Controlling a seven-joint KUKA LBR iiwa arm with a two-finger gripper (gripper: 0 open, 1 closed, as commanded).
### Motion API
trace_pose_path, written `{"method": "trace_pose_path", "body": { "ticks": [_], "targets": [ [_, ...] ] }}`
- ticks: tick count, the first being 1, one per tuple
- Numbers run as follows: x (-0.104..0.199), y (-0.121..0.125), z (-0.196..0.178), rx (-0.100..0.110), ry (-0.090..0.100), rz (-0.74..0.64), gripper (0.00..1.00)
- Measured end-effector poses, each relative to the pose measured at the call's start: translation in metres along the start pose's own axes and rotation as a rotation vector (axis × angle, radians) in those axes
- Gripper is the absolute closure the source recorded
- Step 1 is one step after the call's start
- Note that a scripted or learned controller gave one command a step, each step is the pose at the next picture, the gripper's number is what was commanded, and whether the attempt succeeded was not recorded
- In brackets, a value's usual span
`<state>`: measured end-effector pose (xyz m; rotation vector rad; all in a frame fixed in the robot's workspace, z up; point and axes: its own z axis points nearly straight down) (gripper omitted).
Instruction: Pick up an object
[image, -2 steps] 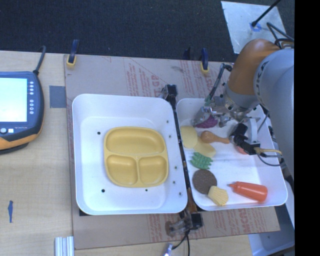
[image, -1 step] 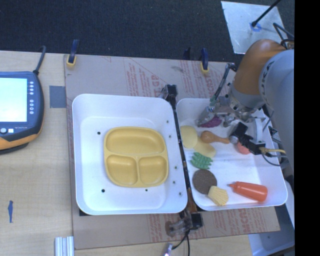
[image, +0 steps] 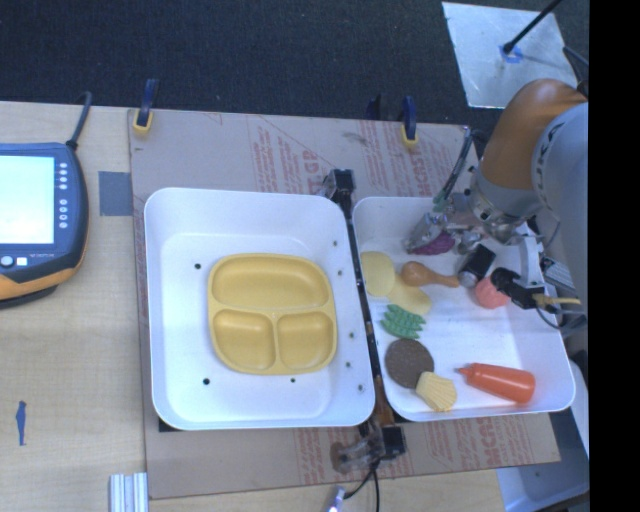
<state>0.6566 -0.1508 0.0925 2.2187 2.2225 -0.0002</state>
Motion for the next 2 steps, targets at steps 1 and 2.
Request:
{"method": "trace_pose_path", "body": {
  "ticks": [1, 2],
  "targets": [
    [-0.038, 0.0, -0.052, 0.002, 0.001, -0.001, 0.0],
    [-0.062, -0.062, -0.003, -0.002, -0.001, -0.001, 0.0]
  ]
}}
